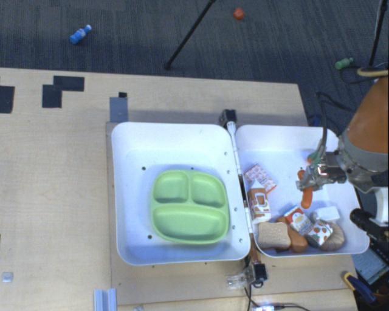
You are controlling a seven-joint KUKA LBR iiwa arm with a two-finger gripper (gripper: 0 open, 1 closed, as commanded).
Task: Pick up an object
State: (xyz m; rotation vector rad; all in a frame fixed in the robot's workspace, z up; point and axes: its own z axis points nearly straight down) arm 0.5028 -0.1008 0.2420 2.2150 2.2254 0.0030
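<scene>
— What are your bins (pixel 176 136) like?
— Smooth white plastic, slightly glossy. The green plate (pixel 189 206) looks like matt plastic.
— And the bench (pixel 55 200)?
— Pale wood, matt. The packets (pixel 260 177) look like shiny printed wrapping, and my gripper (pixel 316 175) is bare metal.

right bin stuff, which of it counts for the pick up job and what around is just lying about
For the job:
- gripper, low over the right bin
- orange piece under it
- snack packets
- bread-like pieces

Lying about:
- green divided tray in the left bin
- blue item on the floor
- red item on the floor
</scene>
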